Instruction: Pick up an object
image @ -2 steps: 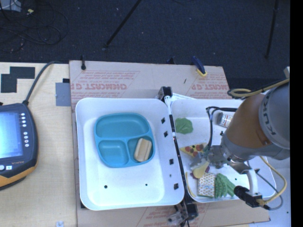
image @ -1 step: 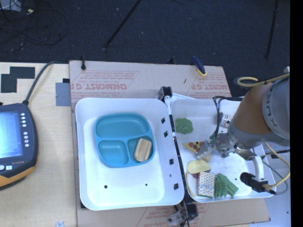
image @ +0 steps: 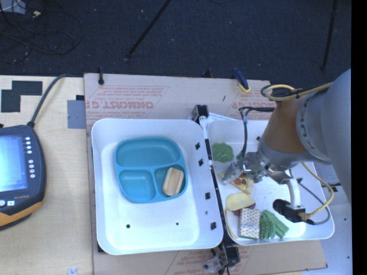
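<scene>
My gripper is low in the right bin, near its left side, and its fingers stand open. Just under and between them lies a small red and yellow object, not lifted and partly hidden by the gripper. A green leafy piece lies beyond it to the left. Nearer the front lie a pale yellow piece, a checkered packet and a green bunch.
The left bin holds a blue divided plate with a tan bread-like piece in its right compartment. A black divider runs between the bins. A tablet-like pendant lies at the far left.
</scene>
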You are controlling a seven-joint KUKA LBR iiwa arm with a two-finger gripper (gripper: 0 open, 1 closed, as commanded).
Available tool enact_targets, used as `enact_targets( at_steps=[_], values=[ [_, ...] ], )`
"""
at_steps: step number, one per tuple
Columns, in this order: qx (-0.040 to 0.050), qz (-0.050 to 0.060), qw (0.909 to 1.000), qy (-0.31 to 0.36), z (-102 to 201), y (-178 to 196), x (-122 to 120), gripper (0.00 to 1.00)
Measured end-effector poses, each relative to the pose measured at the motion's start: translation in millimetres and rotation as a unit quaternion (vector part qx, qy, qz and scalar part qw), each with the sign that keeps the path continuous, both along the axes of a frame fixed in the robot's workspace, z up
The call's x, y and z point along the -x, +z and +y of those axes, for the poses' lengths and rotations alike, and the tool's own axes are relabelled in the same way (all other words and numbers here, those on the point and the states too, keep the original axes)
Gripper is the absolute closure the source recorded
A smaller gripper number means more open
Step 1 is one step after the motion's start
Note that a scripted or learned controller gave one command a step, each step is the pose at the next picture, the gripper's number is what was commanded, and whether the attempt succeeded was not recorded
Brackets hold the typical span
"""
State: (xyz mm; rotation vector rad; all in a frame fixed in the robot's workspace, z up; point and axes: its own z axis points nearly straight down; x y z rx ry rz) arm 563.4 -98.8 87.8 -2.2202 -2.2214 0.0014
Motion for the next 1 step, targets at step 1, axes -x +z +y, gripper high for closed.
enact_targets(
  at_steps=[1],
  values=[
    [-0.0013,0.002,1.0000,0.000,0.4,9.4,0.6,1.00]
  ],
)
